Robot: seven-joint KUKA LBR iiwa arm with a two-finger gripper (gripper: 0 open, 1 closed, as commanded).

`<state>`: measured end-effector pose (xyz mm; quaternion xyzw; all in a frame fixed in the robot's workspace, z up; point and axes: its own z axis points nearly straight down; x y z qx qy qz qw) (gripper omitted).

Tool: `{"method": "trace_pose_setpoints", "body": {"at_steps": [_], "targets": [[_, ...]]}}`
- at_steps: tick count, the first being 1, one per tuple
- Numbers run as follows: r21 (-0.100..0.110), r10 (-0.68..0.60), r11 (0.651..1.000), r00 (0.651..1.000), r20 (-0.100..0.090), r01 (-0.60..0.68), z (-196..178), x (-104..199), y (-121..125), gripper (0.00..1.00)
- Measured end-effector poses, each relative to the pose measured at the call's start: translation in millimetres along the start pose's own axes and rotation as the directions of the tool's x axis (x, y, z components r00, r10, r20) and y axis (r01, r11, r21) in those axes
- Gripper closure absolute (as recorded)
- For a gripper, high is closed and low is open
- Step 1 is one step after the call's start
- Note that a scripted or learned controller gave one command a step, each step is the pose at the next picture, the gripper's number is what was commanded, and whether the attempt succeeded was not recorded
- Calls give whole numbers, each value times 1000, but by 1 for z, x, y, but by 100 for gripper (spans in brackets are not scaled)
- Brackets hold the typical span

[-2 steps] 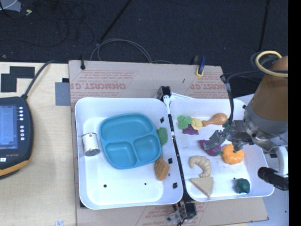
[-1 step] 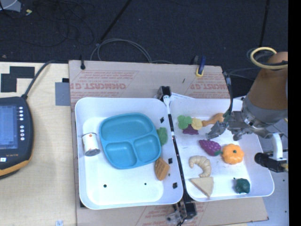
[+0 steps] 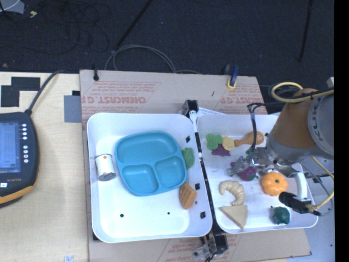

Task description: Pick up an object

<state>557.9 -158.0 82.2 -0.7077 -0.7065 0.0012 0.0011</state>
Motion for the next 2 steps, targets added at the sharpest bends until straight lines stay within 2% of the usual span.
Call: {"method": "trace_pose_setpoints", "body": {"at_steps": [1, 2], "targets": [[1, 5, 1000, 1000, -1, -5, -15, -1, 0, 100], [-14, -9, 1000, 1000, 0, 9, -102, 52, 82, 100]]}}
